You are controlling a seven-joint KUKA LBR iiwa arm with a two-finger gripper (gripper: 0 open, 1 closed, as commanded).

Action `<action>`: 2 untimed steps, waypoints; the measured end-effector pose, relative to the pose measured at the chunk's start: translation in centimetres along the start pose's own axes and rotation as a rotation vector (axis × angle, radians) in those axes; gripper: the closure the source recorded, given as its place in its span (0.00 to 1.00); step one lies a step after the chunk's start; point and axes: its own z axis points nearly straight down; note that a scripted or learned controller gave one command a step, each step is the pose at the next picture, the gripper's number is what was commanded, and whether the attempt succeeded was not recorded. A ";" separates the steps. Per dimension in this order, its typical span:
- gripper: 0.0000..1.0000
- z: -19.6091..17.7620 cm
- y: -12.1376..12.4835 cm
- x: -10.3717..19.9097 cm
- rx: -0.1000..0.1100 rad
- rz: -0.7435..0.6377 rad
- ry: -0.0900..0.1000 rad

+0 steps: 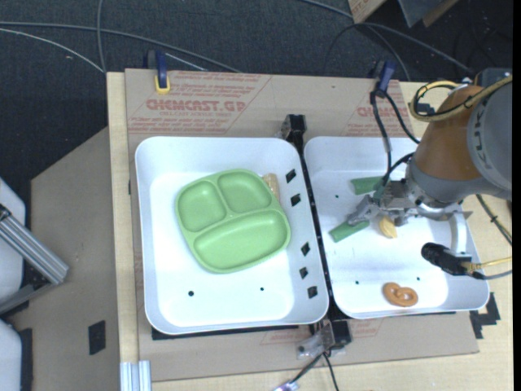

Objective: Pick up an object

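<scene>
Arm (pixel 476 149) first: grey bulk with its orange band, highest above the bench and so closest to the lens, reaching in from the right over the right bin (pixel 342 296). Left bin (pixel 155 243) bears a green divided plate (pixel 234 219), with a small tan piece (pixel 271 187) tucked at its upper right edge. Gripper (pixel 376 210) sits low in the right bin, directly among the candidates, which suggests a grasp attempt is underway. Whether it is open or closed I cannot tell (wrist hardware blocks the tips). Green strip (pixel 348 231) lies just left of the gripper, a second green piece (pixel 365 186) above it. Yellow lump (pixel 388 229) sits just beside the tool. Pretzel (pixel 401 294) lies well apart, near the front rim.
</scene>
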 end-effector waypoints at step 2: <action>1.00 -7.9 0.3 -0.1 -0.006 -0.001 -0.005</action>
